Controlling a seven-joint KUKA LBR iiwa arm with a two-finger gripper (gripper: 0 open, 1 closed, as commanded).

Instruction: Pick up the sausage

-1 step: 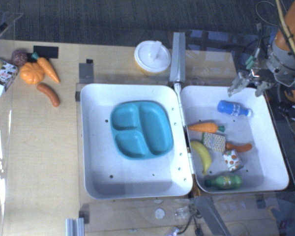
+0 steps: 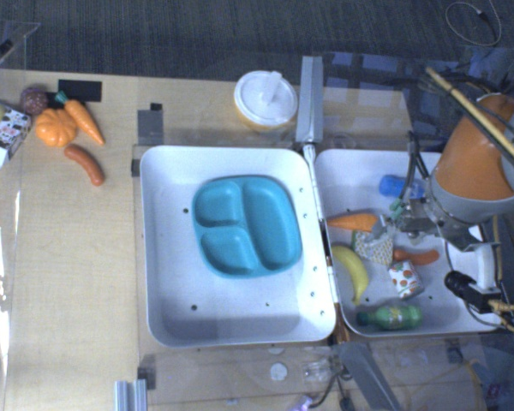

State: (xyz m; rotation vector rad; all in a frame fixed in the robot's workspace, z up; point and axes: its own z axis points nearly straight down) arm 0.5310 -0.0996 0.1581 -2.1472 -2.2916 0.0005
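Closest to us, at the front of the right bin (image 2: pixel 463 319), we see a green bottle (image 2: pixel 392 317) lying on its side. Just behind it sit a small spotted cup (image 2: pixel 403 278) and a banana (image 2: pixel 353 270). They are tossed in loosely, we think so the arm has to pick one out from a jumble.

A little further back is the sausage (image 2: pixel 415 257). It is small and reddish orange, and it lies flat on the bin floor, near the cup. The pincer (image 2: pixel 409 223) hangs right above it, low in the bin. We cannot tell if it is spread or clenched, because the arm's body hides much of it. We see nothing held in it, so we think the sausage is not picked up yet.

Beside the pincer lies a carrot (image 2: pixel 353 222), with a patterned cloth (image 2: pixel 375 247) just in front of it and something blue (image 2: pixel 392 184) behind.

The left bin (image 2: pixel 167 306) holds a blue tray (image 2: pixel 244 225) with three parts.

Far back on the worktop (image 2: pixel 68 272) stands a white lidded tub (image 2: pixel 265 99). Off to the far left are a little pumpkin (image 2: pixel 55 128), another carrot (image 2: pixel 85 119) and a second sausage (image 2: pixel 85 163), well away from the arm.
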